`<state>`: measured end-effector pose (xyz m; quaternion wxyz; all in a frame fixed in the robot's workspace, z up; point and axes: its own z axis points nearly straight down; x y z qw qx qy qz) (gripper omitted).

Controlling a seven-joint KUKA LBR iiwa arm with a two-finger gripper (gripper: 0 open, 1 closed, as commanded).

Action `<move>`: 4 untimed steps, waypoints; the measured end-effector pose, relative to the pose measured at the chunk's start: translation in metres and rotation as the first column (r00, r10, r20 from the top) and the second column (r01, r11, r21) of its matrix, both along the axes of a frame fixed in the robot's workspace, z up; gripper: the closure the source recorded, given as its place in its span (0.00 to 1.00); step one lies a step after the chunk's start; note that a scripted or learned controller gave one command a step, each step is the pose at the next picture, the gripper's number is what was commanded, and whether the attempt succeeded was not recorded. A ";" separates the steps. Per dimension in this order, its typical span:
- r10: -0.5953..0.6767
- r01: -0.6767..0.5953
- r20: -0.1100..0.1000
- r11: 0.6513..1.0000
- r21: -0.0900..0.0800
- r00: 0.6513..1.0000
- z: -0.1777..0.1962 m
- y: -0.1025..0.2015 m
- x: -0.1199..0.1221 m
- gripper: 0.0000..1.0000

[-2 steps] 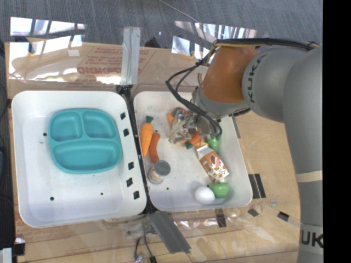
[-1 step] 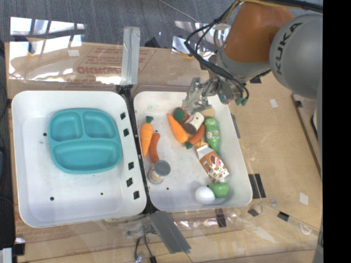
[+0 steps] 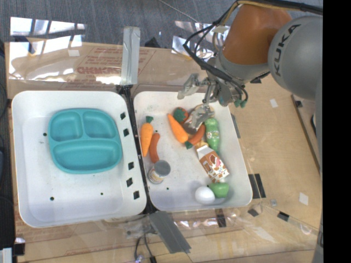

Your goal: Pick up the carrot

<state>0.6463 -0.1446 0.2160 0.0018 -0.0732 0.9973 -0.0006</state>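
Note:
Two carrots lie in the right bin (image 3: 164, 193). One orange carrot (image 3: 146, 138) with a green top lies upright in the picture near the bin's left wall. A second carrot (image 3: 177, 128) lies slanted in the upper middle of the bin, its green end toward the back. My gripper (image 3: 197, 117) hangs low over the bin's upper part, just right of the second carrot and close against it. A third orange piece (image 3: 196, 136) sits directly below the gripper. I cannot see whether anything is held.
A red sausage (image 3: 155, 147) lies beside the left carrot, with a tin can (image 3: 159, 170) below it. A green bottle (image 3: 212, 133), a carton (image 3: 213, 164), a white egg (image 3: 204, 194) and a green toy (image 3: 221, 189) line the right side. A teal divided plate (image 3: 84, 139) lies in the left bin (image 3: 33, 201).

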 end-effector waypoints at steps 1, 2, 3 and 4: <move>-0.140 0.140 -0.005 0.990 0.001 0.990 -0.126 0.015 -0.017 0.00; -0.133 0.133 0.002 0.991 0.001 0.991 -0.113 0.016 -0.014 1.00; 0.111 -0.111 0.003 0.994 0.000 0.994 -0.021 0.063 -0.048 1.00; 0.187 -0.187 -0.001 0.982 -0.002 0.982 0.010 0.018 -0.111 1.00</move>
